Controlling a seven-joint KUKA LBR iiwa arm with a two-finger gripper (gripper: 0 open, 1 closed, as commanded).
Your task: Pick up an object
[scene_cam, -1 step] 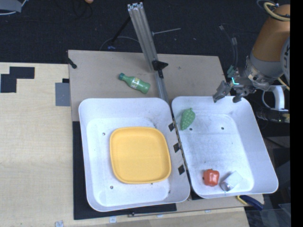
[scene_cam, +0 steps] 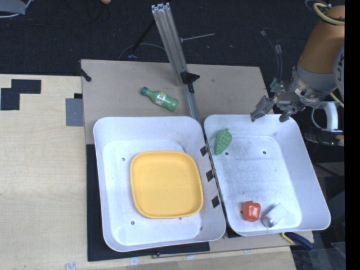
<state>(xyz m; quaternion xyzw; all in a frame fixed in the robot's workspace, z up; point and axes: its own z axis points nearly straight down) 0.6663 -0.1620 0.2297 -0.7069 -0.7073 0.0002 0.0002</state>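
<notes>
Objects: green lump (scene_cam: 223, 140), red piece (scene_cam: 251, 210), yellow plate (scene_cam: 166, 184)

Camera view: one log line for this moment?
gripper: open, holding nothing, over right bin far edge | red object, green object in right bin | yellow plate in left bin

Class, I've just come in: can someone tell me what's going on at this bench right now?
A grey and orange robot arm reaches in from the right, its gripper above the far edge of the right bin with nothing between its fingers. That bin holds a green object, a red object and a small grey piece. A yellow plate lies in the left bin. A green bottle lies on the bench behind.
</notes>
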